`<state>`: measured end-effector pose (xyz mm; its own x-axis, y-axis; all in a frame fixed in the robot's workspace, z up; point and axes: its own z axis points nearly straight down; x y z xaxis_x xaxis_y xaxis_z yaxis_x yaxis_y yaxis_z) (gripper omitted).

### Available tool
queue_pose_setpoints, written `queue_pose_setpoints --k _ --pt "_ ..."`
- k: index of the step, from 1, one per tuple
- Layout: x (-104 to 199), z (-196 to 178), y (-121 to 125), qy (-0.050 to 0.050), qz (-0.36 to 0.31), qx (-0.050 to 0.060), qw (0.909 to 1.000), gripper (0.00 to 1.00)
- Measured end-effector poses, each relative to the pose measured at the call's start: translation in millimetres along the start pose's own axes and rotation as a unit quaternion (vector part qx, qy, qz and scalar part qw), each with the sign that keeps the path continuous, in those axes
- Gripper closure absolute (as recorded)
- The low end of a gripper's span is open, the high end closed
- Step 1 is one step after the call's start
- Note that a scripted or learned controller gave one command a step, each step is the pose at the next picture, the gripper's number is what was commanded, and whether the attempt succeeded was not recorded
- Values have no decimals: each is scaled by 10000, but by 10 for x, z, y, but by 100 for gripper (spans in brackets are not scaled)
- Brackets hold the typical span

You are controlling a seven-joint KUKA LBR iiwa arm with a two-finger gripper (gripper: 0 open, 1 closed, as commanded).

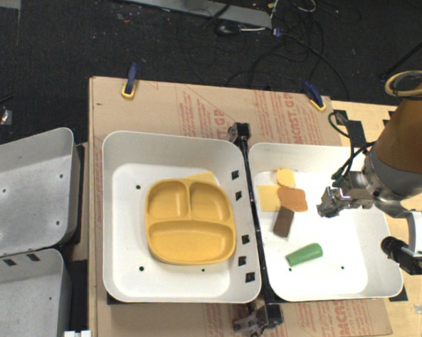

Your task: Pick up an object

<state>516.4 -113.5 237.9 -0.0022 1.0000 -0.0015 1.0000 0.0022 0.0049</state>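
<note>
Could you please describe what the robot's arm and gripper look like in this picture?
The arm is a thick rounded body, grey lower down with a broad orange-brown section above it, topped by a ring of yellowish cable. Black cables loop from the bench edge to the wrist. The gripper is a small grey and dark metal assembly with fine wires, too cluttered to read in detail. A black fitting sits beside the arm's lower side.

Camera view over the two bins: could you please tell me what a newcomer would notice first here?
The big yellow plastic divided tray fills the left white bin. In the right white bin a small green cylinder lies below a cluster of yellow, orange and brown blocks, with the grey arm's gripper to their right.
</note>
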Motion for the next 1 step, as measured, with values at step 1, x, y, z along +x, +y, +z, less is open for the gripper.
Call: queue_pose_setpoints --k 1 --pt "460 -45 24 11 -21 16 10000 100"
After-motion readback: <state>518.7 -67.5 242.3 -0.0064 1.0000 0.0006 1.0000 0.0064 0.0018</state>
